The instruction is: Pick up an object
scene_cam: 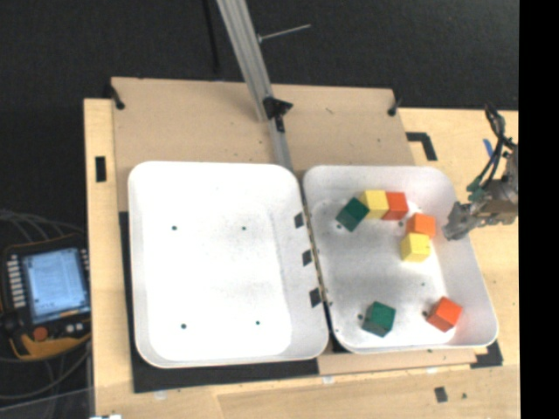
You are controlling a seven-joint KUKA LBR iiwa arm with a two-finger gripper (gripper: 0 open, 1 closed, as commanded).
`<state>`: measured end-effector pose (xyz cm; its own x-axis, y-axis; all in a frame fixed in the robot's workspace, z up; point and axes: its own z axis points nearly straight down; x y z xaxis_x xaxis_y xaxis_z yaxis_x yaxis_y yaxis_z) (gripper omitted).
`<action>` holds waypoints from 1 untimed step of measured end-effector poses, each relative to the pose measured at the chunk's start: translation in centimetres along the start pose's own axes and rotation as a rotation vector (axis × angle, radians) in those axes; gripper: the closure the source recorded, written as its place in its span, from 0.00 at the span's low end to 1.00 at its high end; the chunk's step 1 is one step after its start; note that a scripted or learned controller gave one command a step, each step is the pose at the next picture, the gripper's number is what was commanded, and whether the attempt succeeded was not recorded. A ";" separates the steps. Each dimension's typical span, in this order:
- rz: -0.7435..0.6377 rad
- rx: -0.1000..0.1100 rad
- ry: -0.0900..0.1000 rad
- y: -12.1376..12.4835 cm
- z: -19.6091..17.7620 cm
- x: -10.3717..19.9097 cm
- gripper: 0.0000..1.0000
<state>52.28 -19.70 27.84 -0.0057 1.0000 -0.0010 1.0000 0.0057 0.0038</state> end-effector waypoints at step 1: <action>0.000 0.002 0.000 0.1 0.6 4.7 1.00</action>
